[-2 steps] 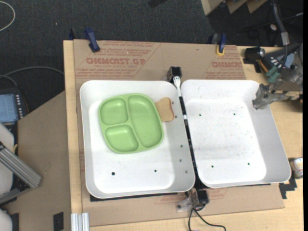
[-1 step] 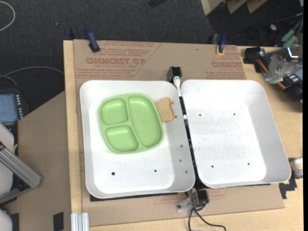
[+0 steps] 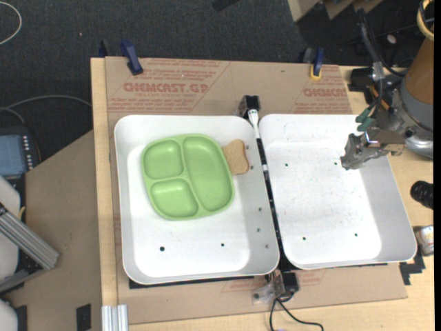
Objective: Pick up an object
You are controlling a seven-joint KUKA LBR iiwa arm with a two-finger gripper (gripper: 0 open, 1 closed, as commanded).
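We are viewing the end effector [image 3: 350,158] hanging over the right bin [image 3: 386,240], near its far right side; we cannot tell its state. A green divided plate [image 3: 187,176] is lying in the left bin [image 3: 186,254], with a tan sponge [image 3: 236,156] touching its right rim.

A divided tray [image 3: 187,176] lay in the left bin [image 3: 138,254], a small slab [image 3: 236,156] touching its right edge. The gripper [image 3: 353,154] hung over the right bin [image 3: 331,240].
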